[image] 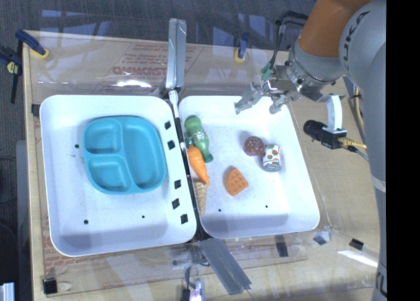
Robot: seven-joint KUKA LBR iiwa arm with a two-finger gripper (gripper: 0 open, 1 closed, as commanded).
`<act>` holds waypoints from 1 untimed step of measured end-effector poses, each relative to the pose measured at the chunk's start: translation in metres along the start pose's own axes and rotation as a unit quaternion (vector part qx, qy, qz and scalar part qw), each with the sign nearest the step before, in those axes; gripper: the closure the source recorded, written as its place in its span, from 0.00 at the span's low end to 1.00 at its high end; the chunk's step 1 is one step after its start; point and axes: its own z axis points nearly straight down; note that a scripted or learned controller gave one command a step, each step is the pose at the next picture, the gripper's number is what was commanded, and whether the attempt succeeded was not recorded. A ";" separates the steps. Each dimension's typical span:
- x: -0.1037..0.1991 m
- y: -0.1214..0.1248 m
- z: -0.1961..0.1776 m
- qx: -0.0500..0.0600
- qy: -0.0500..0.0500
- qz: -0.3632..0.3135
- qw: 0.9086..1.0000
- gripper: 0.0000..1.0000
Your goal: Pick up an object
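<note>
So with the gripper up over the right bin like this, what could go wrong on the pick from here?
1. The gripper hangs open over bare floor near the right bin's far rim; a straight descent would likely close on nothing.
2. The small can and the brown round piece sit very close together, so going for one may knock the other.
3. The carrot and green bottle lie against the divider wall, leaving little finger room.

Even overhead light is filling the scene brightly. Soft shadows are falling just below the gripper (261, 98) on the right bin (289, 218). Glare is streaking the clear sheet (98, 77) beyond. Focus is holding sharp throughout.
</note>
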 end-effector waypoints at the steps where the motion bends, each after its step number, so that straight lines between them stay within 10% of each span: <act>1: -0.026 -0.030 0.129 -0.001 0.000 0.000 1.000 0.00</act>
